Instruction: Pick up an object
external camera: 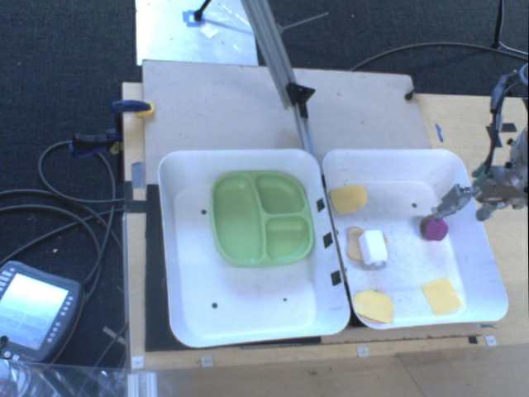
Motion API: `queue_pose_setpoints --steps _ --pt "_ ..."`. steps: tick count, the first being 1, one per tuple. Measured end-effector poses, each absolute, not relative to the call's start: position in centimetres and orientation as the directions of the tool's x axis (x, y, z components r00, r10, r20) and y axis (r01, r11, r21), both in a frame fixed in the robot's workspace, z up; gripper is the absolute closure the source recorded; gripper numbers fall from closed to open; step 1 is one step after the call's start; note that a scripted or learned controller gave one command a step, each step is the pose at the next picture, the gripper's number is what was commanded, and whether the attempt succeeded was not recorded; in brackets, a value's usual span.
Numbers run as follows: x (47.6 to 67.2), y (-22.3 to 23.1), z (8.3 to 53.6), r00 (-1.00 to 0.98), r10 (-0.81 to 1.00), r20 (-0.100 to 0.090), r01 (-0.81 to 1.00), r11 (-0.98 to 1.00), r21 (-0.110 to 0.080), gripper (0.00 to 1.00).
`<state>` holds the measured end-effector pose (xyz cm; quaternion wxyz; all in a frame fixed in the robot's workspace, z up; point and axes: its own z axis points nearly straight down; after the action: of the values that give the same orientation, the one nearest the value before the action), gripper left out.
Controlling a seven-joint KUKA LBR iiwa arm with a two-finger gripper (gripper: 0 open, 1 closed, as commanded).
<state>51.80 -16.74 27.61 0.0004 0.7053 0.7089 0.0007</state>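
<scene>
The purple object (434, 228) lies in the right bin (463, 168), just beside and below-left of the pincer (463, 198), whose fingers look released with nothing between them, so I judge a short descent toward it

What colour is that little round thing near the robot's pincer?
Purple, or magenta. The small round object lies in the right bin, seen in the camera view.

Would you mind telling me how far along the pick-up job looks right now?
Done: the end effector has reached the right bin, just above and right of the purple object. In hand: nothing visibly; the purple object lies on the bin floor. Left: grasping and lifting an item. The yellow pieces and the white block also lie untouched.
</scene>
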Motion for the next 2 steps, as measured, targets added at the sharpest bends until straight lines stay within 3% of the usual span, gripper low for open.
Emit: queue_pose_setpoints --steps 1,2 --pt "51.8 -16.7 27.6 -0.004 1.0 0.0 1.0 0.004 0.002 0.0" --pt "51.8 -16.6 22.1 -0.001 1.0 0.002 1.0 0.001 -0.004 0.0"
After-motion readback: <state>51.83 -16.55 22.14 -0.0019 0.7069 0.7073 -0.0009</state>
